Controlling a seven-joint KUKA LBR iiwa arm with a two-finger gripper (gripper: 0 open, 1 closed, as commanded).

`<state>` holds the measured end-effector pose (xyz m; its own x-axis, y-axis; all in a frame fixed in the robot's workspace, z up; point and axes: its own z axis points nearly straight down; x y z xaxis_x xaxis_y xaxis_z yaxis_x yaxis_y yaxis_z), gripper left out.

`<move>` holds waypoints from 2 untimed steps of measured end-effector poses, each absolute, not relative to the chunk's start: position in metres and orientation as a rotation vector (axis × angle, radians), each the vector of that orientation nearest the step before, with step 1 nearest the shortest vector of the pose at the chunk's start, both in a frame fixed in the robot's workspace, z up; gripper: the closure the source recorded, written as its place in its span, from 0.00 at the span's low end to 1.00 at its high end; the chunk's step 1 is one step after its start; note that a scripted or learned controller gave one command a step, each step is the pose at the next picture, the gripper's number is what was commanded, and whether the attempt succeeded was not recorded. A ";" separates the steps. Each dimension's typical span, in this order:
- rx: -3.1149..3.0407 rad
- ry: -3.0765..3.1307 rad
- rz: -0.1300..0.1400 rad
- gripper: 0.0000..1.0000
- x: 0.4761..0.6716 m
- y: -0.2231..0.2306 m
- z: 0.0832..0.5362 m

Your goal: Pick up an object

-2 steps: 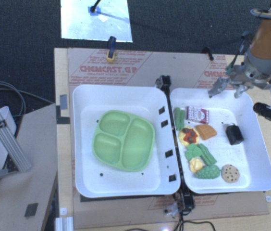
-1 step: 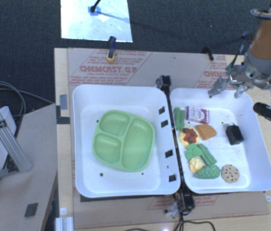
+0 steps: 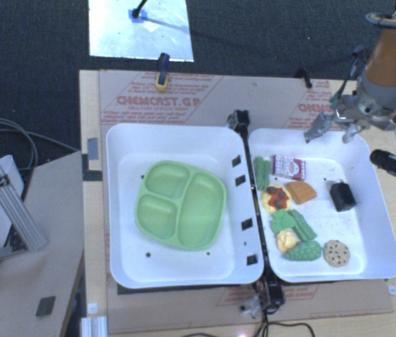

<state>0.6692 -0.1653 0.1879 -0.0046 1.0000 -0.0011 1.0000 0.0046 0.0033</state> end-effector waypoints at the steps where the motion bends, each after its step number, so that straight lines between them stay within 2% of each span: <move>1: 2.214 2.224 0.002 0.00 0.669 -0.165 0.188; 2: 2.214 2.224 0.002 0.00 0.669 -0.165 0.188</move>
